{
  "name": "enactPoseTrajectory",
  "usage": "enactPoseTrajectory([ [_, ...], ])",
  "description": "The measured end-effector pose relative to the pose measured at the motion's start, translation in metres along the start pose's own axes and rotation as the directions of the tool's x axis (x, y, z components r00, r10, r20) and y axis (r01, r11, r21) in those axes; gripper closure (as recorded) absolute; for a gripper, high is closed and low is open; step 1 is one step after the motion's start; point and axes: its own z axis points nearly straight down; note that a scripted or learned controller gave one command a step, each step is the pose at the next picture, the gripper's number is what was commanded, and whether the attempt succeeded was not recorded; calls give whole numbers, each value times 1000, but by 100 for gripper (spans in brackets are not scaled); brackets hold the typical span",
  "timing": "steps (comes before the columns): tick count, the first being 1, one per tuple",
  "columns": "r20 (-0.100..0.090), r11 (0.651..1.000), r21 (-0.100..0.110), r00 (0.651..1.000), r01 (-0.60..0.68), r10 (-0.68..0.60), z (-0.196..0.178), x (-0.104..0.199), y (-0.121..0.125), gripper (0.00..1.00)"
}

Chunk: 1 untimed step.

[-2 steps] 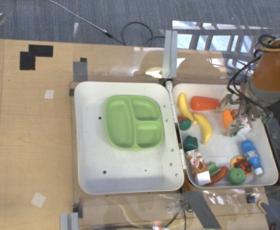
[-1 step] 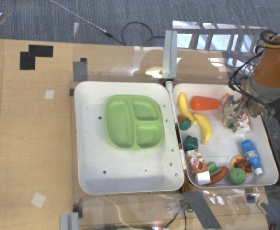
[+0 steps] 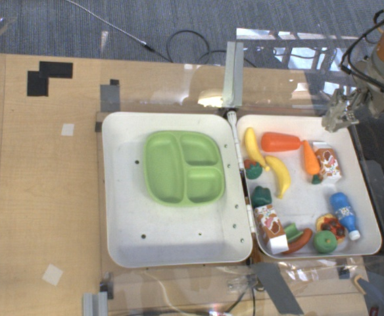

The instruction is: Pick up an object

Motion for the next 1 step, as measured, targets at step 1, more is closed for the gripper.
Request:
enactPoseTrajectory([
  [1, -11, 1000, -6, 1000, 0, 0, 7, 2, 1, 0],
])
